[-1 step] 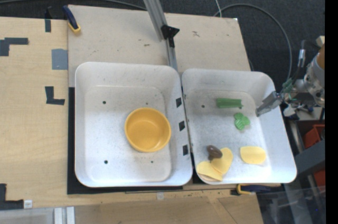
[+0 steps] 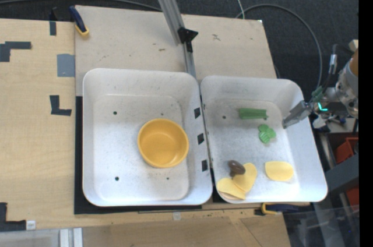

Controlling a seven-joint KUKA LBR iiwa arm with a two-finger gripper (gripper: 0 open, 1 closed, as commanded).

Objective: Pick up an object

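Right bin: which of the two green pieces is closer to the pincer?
The small rounded green piece, just left of the pincer at the right bin rim. The flat green bar lies farther left, toward the bin's middle.

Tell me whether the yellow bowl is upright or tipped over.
Upright: the yellow bowl sits in the left bin with its round opening facing up, inside visible.

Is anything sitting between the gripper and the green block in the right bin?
Nothing visible. The gripper is over the right bin's right rim, and the green block lies to its left across bare bin floor. The small green piece sits below that line, apart from it.
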